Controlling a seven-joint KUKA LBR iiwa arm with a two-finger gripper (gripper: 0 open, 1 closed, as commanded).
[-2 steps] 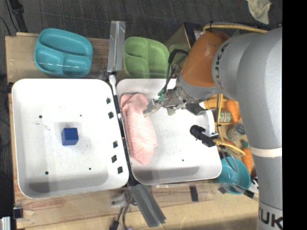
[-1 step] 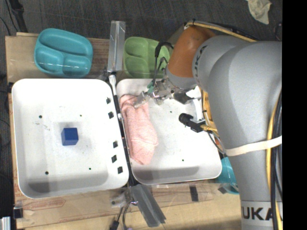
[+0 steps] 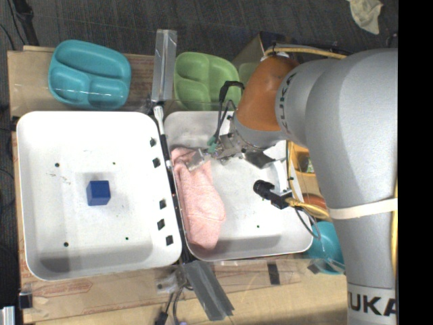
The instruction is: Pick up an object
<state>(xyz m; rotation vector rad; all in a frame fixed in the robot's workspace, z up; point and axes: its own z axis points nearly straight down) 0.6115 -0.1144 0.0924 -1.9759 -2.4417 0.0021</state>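
Observation:
A pink soft bundle [image 3: 201, 208] lies lengthwise along the left wall of the right bin [image 3: 270, 239]. My gripper [image 3: 197, 158] is low over the bundle's far end, touching or nearly touching it, with the grey arm and orange band reaching in from the right. A small blue cube [image 3: 99, 192] sits alone on the floor of the left bin [image 3: 40, 141], well away from the gripper.
Behind the bins, a teal moulded tray [image 3: 89, 73] stands at the left and a green one [image 3: 201, 80] beside it. A metal divider [image 3: 164, 154] with black clips runs between the bins. The arm's bulk covers the right bin's right side. A crumpled cloth [image 3: 362, 9] lies on the floor.

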